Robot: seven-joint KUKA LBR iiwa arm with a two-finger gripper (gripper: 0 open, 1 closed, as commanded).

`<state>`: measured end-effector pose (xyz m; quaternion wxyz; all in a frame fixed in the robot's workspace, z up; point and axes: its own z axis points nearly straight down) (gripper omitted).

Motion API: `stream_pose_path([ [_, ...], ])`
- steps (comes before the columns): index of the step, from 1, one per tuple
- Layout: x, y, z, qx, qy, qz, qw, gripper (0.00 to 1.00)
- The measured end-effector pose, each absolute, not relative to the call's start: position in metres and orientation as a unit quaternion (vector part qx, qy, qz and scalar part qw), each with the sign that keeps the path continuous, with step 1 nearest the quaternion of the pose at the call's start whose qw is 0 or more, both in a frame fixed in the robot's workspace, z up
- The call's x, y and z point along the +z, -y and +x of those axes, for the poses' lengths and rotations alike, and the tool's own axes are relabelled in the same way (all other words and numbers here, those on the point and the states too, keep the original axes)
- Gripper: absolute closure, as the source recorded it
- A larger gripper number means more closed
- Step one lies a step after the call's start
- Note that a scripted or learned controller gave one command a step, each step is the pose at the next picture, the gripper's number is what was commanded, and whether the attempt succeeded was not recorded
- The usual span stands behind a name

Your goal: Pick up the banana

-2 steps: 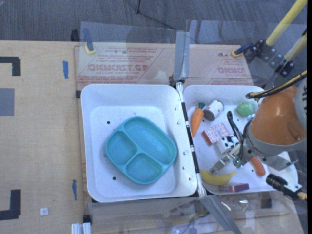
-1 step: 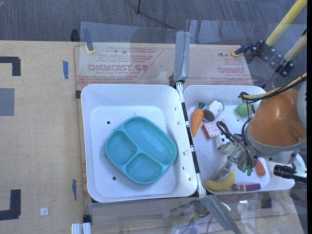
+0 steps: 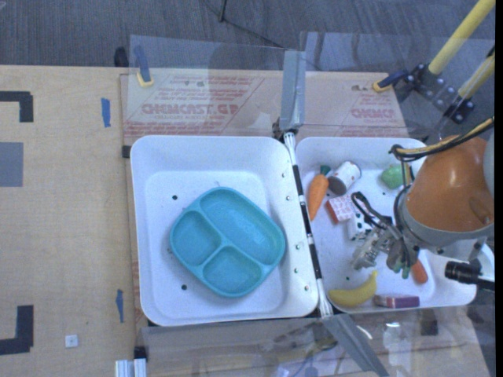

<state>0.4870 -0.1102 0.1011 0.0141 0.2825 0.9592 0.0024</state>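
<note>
One gripper (image 3: 376, 251) hangs low in the right bin (image 3: 440, 293), just above and beside the banana (image 3: 354, 292), and whether it is open or closed I cannot tell, since its metal parts blur together with dark cables around them. Nothing visibly sits in its grasp. The banana lies near the front-left corner of that bin, curved, close to the dividing wall and just left of a small pink block (image 3: 397, 301).

To take it well, the gripper should probably shift forward and slightly left until it is centred over the thick middle of the fruit, turned so it closes across the narrow width rather than along the curve. The nearby wall and the pink block leave little room, so a straight descent seems safer than a sweep.

Farther back lie a carrot (image 3: 316, 196), a white cup (image 3: 343, 176), a red-and-white box (image 3: 341, 208) and a green item (image 3: 392, 176). The left bin (image 3: 157, 163) holds a blue divided plate (image 3: 227, 240).

The orange wrist band (image 3: 449, 195) covers much of the right bin's far side. A small orange thing (image 3: 420, 272) beside the gripper is too cramped to identify.
</note>
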Motion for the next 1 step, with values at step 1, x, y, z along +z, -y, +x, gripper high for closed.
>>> stream_pose_path([
  [1,0.1009,0.1094,0.4869,0.0023,-0.959,0.281,0.014,0.00],
])
